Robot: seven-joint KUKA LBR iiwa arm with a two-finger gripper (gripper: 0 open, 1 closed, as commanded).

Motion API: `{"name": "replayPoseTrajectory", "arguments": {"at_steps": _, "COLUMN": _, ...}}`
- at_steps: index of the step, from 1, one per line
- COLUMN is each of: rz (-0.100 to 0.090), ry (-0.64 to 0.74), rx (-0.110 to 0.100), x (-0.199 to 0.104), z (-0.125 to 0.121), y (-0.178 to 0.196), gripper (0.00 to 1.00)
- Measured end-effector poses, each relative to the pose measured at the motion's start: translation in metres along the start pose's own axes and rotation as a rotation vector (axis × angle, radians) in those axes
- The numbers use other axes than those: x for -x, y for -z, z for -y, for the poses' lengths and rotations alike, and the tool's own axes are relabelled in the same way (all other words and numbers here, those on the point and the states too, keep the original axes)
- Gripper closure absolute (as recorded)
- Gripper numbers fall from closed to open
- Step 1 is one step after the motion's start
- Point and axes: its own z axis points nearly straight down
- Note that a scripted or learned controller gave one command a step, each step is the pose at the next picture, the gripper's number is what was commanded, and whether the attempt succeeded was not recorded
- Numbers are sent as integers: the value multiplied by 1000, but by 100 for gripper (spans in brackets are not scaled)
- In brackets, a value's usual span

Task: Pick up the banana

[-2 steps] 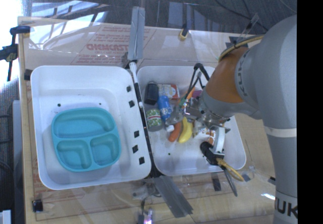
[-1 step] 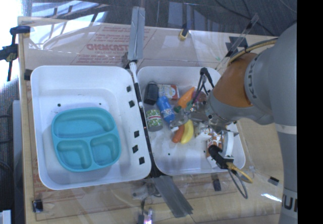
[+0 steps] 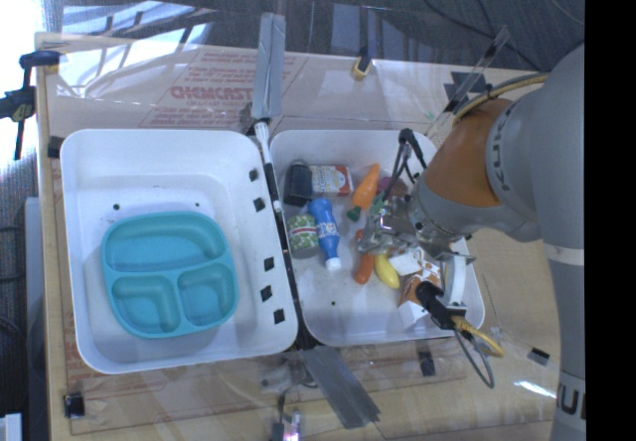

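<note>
The banana [image 3: 387, 272], small and yellow, lies in the right bin [image 3: 328, 325] among other toy food, next to an orange piece [image 3: 364, 268]. My gripper [image 3: 379, 227] hangs low over the clutter just above and left of the banana, reaching in from the right under the orange wrist band. Its metal fingers blend into the objects below, so I cannot make out their spacing. Nothing is visibly lifted.
The right bin also holds a blue bottle [image 3: 324, 228], a green can [image 3: 302, 234], a dark object [image 3: 297, 183], a red-and-white packet [image 3: 332, 178], a carrot [image 3: 367, 186] and a white-orange item [image 3: 422, 280]. A teal divided tray [image 3: 169, 272] lies in the left bin [image 3: 89, 171].
</note>
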Motion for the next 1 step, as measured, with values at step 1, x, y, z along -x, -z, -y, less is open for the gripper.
{"name": "replayPoseTrajectory", "arguments": {"at_steps": 1, "rz": 12, "ry": 32, "rx": -21, "x": -108, "z": -30, "y": 100, "gripper": 100}}
